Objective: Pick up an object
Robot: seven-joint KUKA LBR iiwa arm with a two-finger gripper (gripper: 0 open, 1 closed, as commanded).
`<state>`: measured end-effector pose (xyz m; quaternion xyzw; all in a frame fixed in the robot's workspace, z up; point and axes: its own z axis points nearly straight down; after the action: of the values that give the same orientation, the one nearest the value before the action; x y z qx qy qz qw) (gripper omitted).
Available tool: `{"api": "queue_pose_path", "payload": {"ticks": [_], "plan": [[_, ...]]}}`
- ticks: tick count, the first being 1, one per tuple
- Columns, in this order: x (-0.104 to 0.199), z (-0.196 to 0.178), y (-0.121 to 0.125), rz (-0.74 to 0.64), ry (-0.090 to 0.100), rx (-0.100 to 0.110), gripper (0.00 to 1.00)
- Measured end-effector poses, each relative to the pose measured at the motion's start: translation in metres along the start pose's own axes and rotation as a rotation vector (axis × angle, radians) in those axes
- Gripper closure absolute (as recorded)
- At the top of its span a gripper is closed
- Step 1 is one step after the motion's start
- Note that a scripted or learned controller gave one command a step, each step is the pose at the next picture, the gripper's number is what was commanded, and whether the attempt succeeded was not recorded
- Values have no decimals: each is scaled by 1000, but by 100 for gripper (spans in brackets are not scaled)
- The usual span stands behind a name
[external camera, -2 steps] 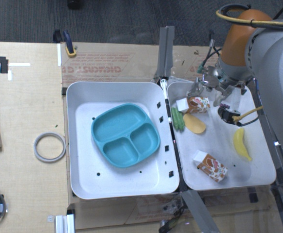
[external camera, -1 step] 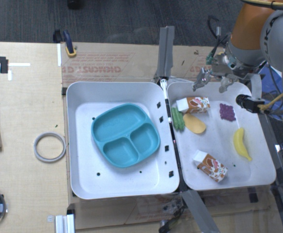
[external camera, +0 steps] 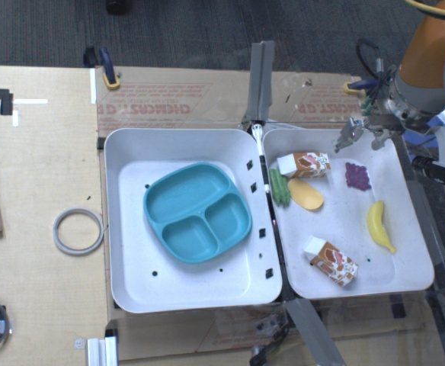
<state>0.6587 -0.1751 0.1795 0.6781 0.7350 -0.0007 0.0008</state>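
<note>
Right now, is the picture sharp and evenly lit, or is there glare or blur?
Camera view: mostly sharp, with soft even light; faint shadows under the blue tray and banana; mild glare on the bin rim; the gripper looks slightly blurred.

Light: bright, even, overhead | Shadows: soft, faint under the teal tray (external camera: 198,212) | Glare: mild on white bins (external camera: 123,227) | Focus: slightly soft, grainy

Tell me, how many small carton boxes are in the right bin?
2. One small white-and-brown carton box lies near the back of the right white bin, beside the green vegetable. The other carton box lies near the front. None seems hidden.
</note>
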Motion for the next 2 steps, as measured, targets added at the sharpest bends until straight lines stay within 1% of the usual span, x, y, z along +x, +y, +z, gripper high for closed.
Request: {"api": "queue_pose_path", "payload": {"ticks": [1,2], "plan": [[-41,91,-4,-157,13,8,0],[-21,87,-32,-67,1,-1,0]]}}
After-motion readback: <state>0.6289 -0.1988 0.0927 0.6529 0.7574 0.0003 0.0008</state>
